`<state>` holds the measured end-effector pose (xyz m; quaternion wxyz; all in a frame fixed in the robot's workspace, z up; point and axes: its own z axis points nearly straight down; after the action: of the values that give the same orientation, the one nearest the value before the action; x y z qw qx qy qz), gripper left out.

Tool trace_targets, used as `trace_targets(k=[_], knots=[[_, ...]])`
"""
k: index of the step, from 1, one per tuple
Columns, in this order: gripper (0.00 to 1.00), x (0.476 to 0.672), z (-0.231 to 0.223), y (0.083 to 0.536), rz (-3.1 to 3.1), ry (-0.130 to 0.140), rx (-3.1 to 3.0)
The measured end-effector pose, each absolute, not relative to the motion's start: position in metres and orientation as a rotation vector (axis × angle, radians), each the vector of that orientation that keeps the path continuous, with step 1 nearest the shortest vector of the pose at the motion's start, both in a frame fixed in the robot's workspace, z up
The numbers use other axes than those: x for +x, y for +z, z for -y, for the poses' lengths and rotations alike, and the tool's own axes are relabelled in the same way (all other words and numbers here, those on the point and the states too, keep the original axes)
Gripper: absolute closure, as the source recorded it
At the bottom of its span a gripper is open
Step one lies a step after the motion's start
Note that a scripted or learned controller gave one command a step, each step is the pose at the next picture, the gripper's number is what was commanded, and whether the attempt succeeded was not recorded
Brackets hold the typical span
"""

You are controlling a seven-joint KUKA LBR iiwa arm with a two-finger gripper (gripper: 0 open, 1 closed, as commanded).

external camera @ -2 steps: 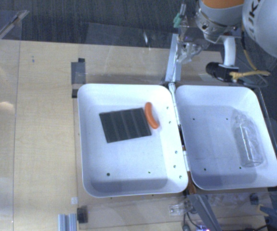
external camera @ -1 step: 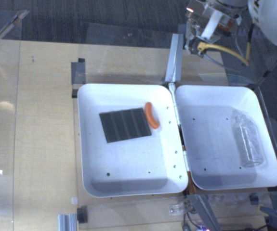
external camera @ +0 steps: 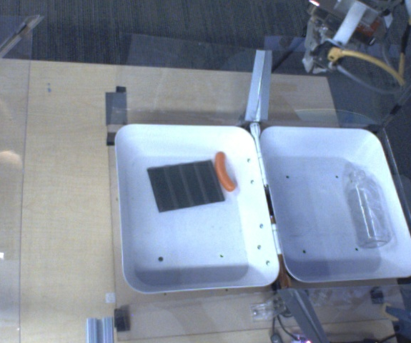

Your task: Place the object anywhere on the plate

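A: Currently, where is the object lying?
B: Orange sausage-shaped piece (external camera: 224, 171) is lying in the left bin (external camera: 191, 263), touching the dark ribbed plate's (external camera: 186, 186) right edge. Clear plastic bottle (external camera: 367, 207) is sitting in the right bin (external camera: 312, 259).
A: Gripper?
B: Gripper (external camera: 319, 48) is hanging beyond the right bin's far edge; grip state, cannot tell.
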<state>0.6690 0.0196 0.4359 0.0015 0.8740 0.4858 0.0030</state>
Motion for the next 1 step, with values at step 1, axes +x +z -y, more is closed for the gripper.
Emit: trace_targets(k=[1], knots=[[1.00,0.6689,0.0472,0.4358,-0.945,0.009,2.994]])
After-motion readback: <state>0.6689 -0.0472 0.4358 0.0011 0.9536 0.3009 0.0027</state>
